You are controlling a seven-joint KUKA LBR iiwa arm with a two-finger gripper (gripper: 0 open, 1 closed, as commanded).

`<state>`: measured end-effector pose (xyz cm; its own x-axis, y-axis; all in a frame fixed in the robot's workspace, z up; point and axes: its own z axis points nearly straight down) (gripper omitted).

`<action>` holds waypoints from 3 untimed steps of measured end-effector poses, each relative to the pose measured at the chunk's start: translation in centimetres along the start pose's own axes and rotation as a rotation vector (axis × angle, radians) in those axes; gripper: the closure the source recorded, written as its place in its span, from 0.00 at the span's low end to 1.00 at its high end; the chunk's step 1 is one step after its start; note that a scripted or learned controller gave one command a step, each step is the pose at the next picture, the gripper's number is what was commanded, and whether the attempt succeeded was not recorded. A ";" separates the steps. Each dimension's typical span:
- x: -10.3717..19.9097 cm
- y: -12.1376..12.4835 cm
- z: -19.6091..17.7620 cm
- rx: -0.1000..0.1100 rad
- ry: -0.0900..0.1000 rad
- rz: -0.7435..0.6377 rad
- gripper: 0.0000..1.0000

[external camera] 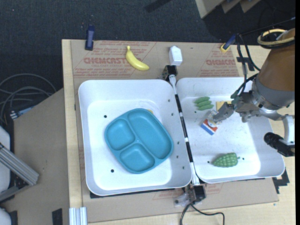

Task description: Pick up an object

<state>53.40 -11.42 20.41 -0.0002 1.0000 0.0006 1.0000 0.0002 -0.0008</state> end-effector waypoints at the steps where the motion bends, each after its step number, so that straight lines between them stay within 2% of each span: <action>1: -0.8 2.9 12.0 -0.001 0.000 0.000 0.00; 2: 1.1 3.4 12.0 -0.002 -0.001 -0.001 0.00; 3: 1.6 6.2 11.9 -0.003 -0.001 -0.001 0.00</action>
